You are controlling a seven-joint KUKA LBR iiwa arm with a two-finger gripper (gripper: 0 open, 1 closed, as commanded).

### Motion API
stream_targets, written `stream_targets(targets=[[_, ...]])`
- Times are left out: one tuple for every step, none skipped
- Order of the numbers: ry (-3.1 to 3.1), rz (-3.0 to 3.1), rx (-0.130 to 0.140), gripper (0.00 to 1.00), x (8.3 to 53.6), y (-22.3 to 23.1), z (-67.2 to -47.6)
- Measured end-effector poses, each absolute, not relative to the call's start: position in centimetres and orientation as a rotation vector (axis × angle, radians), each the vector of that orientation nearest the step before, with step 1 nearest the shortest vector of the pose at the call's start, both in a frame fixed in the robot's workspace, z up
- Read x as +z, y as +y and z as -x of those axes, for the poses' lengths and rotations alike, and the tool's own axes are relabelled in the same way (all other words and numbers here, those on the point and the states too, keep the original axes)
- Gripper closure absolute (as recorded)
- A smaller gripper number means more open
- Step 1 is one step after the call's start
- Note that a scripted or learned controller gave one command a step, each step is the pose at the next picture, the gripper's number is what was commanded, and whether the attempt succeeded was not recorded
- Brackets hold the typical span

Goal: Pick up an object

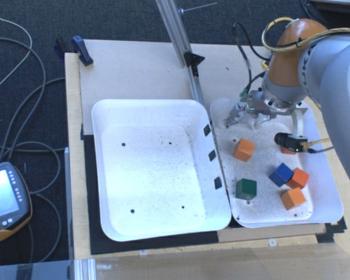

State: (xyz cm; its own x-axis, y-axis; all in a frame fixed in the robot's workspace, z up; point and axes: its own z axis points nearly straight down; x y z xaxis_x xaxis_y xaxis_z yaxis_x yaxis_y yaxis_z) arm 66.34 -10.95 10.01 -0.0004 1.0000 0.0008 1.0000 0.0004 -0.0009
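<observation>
End effector (245, 116) low, arm bent

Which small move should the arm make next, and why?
Probably lower the gripper toward the nearest orange cube. The gripper hovers over the right bin with nothing between its fingers, and this cube lies alone just below it in the view.

Single fixed overhead camera, angled down on two shallow white plastic bins (157, 107), grey jointed arm (332, 69) entering from right

No text, label, brand, number or sign can be read anywhere.
</observation>
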Motion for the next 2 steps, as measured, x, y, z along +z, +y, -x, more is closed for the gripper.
stream_targets(targets=[[-2.22, 2.216, 0.003, 0.0, 9.98, -8.3, -63.05], [-2.222, 2.221, -0.001, 0.0, 9.99, -8.91, -63.35]])
